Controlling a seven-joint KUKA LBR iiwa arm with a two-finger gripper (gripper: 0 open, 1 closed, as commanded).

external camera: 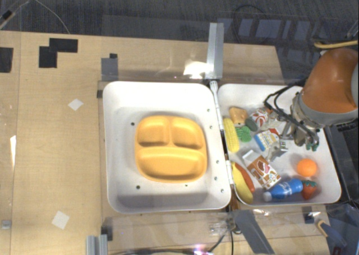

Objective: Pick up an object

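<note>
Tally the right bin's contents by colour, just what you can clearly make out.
Yellow: 2, corn cob, banana
Orange: 1, orange
Blue: 1, bottle
Green: 1, small green item
Tan: 1, rounded piece
Red and white: 2, round tin, snack packet
Total: 8. Items under the gripper are too cluttered to count.

yellow divided tray (170, 148) sits in left white bin (120, 195), w/ black tape patches (55, 51) on bench top (50, 153).
</note>
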